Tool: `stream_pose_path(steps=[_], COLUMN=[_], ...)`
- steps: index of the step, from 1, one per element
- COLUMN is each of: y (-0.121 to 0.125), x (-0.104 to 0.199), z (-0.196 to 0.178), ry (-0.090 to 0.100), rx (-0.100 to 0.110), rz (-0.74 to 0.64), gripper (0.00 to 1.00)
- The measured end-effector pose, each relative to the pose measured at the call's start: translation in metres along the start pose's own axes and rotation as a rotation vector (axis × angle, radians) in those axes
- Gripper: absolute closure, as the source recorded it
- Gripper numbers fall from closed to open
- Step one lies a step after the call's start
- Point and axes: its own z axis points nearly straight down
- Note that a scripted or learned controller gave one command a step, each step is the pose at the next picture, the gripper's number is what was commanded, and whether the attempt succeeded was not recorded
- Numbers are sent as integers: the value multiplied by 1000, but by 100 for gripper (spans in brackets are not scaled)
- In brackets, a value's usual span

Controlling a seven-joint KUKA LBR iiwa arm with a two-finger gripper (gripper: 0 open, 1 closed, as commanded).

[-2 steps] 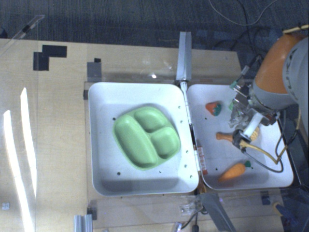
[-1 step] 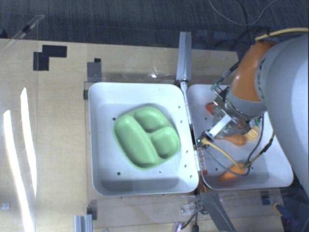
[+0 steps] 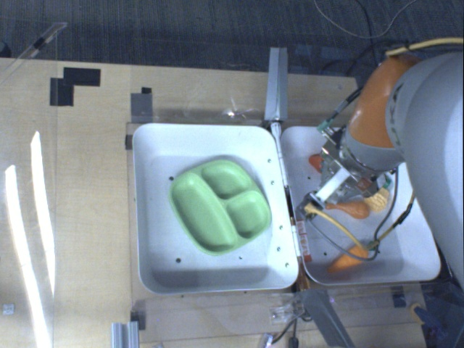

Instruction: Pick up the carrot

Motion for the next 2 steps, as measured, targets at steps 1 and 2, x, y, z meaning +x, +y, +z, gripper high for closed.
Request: stream_pose_path(steps=[1,2], y=[-20,-1], x=[90,109], z=[12,10], ry=[-4,-1], rx=[3,3], rz=[88,339], gripper=[100,100])
